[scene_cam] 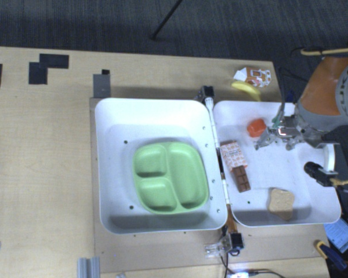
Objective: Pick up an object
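A: Gripper (276,133) sits over the far part of the right bin (313,216), just right of the orange piece (256,127). Arm (330,97) comes in from the right. Can't tell if the jaws are spread or pressed together; too small and cluttered from this angle. Nothing visible between them.

B: What else is in that bin?

A: Patterned carton (232,153) near the left wall, chocolate bar (240,178) touching its near end, and a tan bread-slice-like piece (281,202) at the near side, well apart from the gripper. Left bin (113,155) has a green divided plate (170,177). A banana (246,87) and a small packet (256,76) lie on the worktop (40,172) beyond the bins.

B: Likely target?

A: Orange piece, I'd judge, since it's closest. Looks like a small toy food item, probably light hard plastic. Rounded, so likely slippery; it could squirt out if pinched off-centre.

B: Where to grip?

A: Across its middle, jaws either side of the widest part, low enough to get past the curve. It's clear of the bin wall, so there's room on both sides.

B: Fallback?

A: Carton. Flat sides, probably light and a bit crushable; take it across the short width. Chocolate bar lies flat and thin, harder to get under.
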Robot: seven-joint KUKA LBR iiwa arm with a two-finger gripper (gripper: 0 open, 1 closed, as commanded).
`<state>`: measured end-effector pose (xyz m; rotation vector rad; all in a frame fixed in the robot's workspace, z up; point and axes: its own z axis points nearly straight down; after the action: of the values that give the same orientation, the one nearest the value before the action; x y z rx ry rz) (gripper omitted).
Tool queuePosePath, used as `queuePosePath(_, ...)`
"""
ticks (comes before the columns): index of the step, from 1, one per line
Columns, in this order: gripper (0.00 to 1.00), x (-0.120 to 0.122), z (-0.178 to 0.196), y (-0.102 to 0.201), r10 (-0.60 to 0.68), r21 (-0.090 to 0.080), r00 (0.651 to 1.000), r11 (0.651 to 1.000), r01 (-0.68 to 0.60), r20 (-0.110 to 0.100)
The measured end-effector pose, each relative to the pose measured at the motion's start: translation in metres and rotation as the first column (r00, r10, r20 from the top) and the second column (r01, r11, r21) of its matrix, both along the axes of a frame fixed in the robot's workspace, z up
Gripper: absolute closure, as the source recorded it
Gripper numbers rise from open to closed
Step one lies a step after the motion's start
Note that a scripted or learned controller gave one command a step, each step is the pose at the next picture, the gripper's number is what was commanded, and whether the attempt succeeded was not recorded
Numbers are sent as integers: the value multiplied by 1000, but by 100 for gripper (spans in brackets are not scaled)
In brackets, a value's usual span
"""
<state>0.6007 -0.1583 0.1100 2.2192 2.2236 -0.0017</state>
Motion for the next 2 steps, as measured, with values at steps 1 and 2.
queuePosePath(1,0,-62,-24,35,0,0,1000,1000,0,6)
queuePosePath(2,100,-60,-12,35,1,0,1000,1000,-1,12)
